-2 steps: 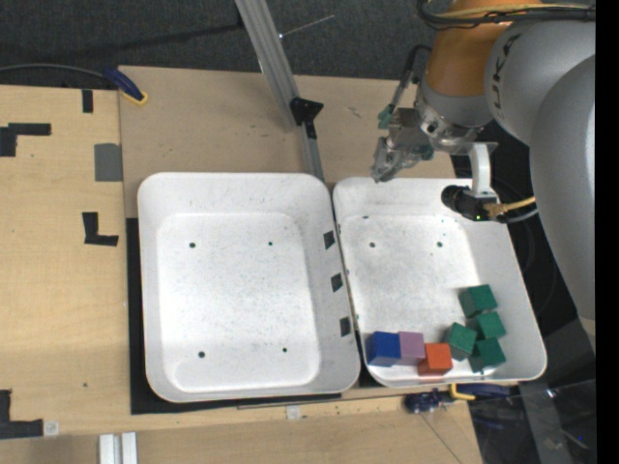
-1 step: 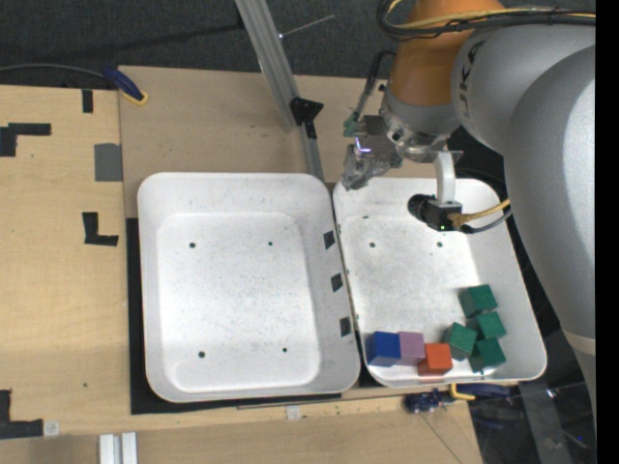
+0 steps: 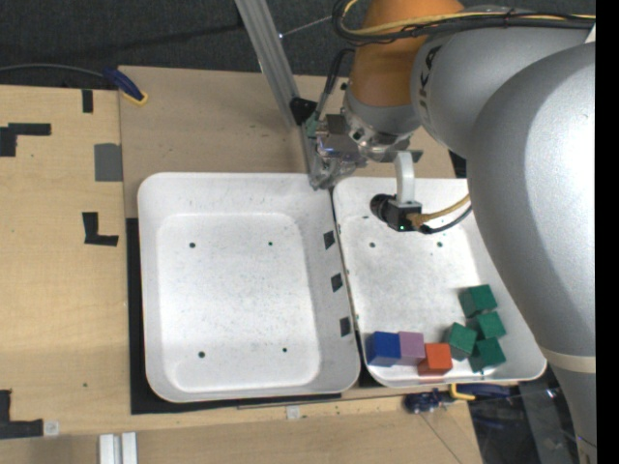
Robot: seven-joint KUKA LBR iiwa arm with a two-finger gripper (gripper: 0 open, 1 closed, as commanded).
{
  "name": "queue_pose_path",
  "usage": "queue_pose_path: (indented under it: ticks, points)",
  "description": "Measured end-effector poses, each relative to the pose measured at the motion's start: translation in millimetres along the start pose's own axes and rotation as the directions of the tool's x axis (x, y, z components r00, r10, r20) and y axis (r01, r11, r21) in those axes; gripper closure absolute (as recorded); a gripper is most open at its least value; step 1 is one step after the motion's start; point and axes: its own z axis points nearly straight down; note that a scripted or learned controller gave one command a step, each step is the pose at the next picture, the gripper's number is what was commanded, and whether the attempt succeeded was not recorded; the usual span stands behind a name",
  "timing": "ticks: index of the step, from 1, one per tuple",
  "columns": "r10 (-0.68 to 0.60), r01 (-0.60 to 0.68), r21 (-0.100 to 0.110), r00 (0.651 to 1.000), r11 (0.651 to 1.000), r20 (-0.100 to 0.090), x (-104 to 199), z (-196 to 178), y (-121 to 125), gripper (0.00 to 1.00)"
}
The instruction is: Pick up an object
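Gripping nothing I can confirm, my two-finger gripper (image 3: 326,169) hangs over the bins' far edge, away from small coloured blocks (image 3: 437,346) crowding the right white bin (image 3: 406,269).

Blue block (image 3: 384,347), purple block (image 3: 412,345), orange block (image 3: 437,358) and seemingly four green blocks (image 3: 480,327) cluster in the right bin's (image 3: 406,269) near corner.
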Motion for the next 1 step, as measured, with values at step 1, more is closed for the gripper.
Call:
queue_pose_path:
  ticks: [1]
  points:
    - [-0.001, 0.001, -0.001, 1.0, 1.0, 0.0, 54.8, 0.8, -0.2, 1.0]
